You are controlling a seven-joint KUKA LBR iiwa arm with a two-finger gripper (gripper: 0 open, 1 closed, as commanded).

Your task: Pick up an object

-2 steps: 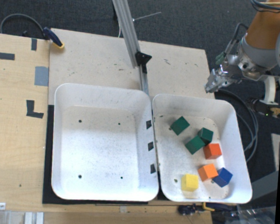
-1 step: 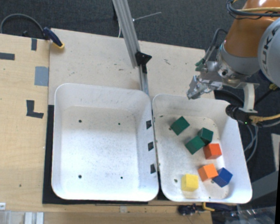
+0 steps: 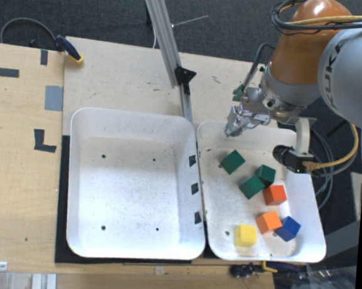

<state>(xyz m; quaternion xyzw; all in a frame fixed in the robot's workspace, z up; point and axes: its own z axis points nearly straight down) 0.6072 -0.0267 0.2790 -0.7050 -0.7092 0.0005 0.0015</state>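
Note:
My gripper (image 3: 234,130) hangs over the far left corner of the right bin (image 3: 304,246), with nothing visible between its fingers. Just below it lies a green block (image 3: 233,161). Two more green blocks (image 3: 251,186) (image 3: 266,174) sit toward the bin's middle, beside an orange block (image 3: 275,194). Nearer the front lie a second orange block (image 3: 268,222), a blue block (image 3: 289,228) and a yellow block (image 3: 245,235).
The left bin (image 3: 82,126) stands beside the right one, sharing a middle wall. A slanted metal bar (image 3: 168,39) crosses the back of the bench. Cables and a black fitting (image 3: 287,156) hang by the right bin's far edge.

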